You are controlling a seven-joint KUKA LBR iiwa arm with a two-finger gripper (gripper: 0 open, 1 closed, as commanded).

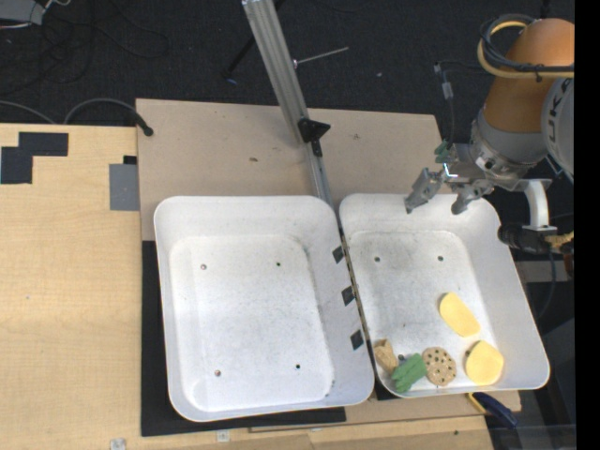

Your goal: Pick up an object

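A flat yellow oval piece [458, 314] lay near the right bin's [412, 251] front right corner, above a second yellow disc [484, 362], a round brown cookie [438, 366], a green block [409, 373] and a tan chunk [384, 354]. It looked light, thin and smooth, best pinched across its narrow width. The gripper [441, 193] hovered at the back rim, jaws spread, empty.

Contents by count — two white bins [248, 216], two yellow pieces [458, 314], one cookie [438, 366], one green item [409, 373], one tan piece [384, 354].
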